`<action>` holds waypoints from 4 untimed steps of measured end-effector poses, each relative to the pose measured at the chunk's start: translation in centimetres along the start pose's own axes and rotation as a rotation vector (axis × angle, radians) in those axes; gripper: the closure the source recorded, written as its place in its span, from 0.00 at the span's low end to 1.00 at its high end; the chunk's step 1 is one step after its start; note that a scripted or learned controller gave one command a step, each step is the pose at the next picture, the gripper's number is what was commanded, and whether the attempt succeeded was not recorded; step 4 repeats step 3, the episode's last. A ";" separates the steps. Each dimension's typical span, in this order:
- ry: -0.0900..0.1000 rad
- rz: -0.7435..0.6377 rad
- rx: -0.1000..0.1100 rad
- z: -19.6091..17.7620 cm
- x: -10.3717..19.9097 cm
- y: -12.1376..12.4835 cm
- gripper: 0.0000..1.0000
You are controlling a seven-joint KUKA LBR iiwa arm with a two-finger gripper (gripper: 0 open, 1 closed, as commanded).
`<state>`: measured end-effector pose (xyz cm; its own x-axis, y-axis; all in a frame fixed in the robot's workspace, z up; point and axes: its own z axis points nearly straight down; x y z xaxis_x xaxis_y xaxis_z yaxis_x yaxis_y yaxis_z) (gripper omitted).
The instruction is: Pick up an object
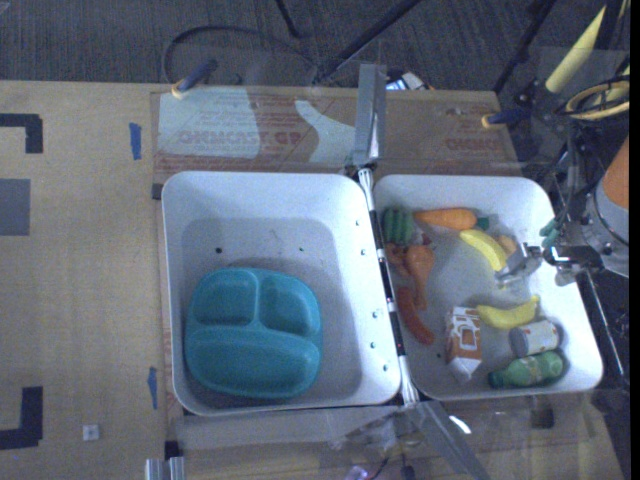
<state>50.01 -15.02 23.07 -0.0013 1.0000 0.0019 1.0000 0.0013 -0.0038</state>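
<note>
The right bin (575, 368) holds several toy foods. A yellow banana (484, 247) lies near the middle, with a second banana (508, 314) below it. An orange carrot (447, 218) and a green vegetable (398, 225) sit at the bin's far left. An orange piece (420, 262) and a red piece (414, 320) lie along the left wall. A small carton (463, 340), a can (536, 337) and a green bottle (527, 370) rest near the front. My gripper (519, 264) hangs low over the right bin, just right of the upper banana and above the lower one.
The left bin (180, 208) holds a teal divided plate (253, 331). The arm (605, 223) comes in over the right bin's right wall. Cardboard (250, 128) and stand legs lie behind the bins.
</note>
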 end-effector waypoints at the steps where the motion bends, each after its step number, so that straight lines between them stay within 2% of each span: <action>1: -0.001 0.235 -0.006 14.4 -1.0 6.2 0.00; 2: 0.000 0.239 -0.009 13.3 -1.0 6.3 1.00; 3: -0.002 0.456 -0.004 0.7 5.0 5.0 1.00; 4: -0.002 0.456 -0.004 0.7 5.0 5.0 1.00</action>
